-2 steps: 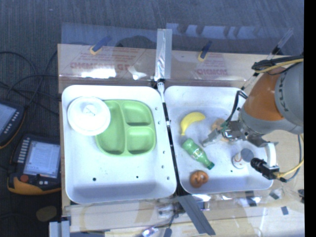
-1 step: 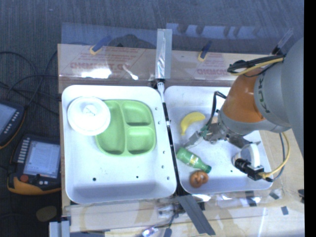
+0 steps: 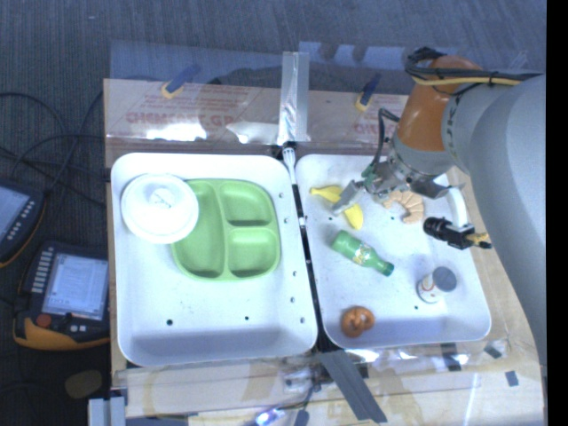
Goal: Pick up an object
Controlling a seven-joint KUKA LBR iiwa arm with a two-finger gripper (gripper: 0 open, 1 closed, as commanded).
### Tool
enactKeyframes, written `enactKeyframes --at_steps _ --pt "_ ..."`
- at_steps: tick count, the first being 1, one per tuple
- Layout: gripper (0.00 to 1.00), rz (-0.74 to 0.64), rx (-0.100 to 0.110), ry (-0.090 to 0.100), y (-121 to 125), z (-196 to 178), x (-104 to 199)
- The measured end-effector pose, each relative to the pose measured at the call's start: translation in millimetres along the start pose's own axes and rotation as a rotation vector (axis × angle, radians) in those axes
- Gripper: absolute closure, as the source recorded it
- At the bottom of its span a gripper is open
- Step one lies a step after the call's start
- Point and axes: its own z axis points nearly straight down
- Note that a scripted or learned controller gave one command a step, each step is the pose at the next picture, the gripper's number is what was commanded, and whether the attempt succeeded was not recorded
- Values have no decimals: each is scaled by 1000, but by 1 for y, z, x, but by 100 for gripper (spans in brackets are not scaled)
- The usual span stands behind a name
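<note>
The right bin holds a yellow banana-shaped toy near its far left. A green bottle lies on its side mid-bin, and a brown round object rests near the front wall. A small grey and white piece sits at the front right, and a tan ridged piece lies by the wrist. My gripper is low over the yellow toy, with a grey finger crossing it. The toy's middle is hidden under the gripper.
In the left bin a green divided tray lies flat, with a white round dish on its far left corner. The bins' shared rim runs just left of the yellow toy. The arm covers the right bin's far right corner.
</note>
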Motion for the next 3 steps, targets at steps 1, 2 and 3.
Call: enactKeyframes --at_steps 1,2,3 --pt "0 -344 10 5 8 -89 -16" --pt "0 -189 11 8 10 -14 9" --pt "0 199 18 8 14 2 -1"
